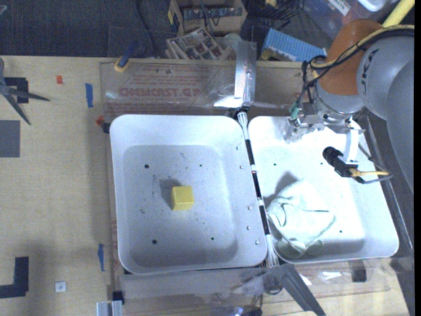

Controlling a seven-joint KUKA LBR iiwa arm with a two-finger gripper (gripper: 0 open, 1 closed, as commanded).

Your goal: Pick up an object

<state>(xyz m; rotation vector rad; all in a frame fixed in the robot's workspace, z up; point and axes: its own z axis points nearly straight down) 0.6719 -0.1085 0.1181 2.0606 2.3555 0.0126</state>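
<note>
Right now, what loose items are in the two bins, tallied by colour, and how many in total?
Yellow: 1, a small block in the left bin.
White: 1, a crumpled cloth-like item in the right bin.
Total: 2.

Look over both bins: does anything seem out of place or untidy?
Mostly tidy. The yellow block sits squarely in the left bin. In the right bin, a white cloth lies crumpled rather than flat.
</note>
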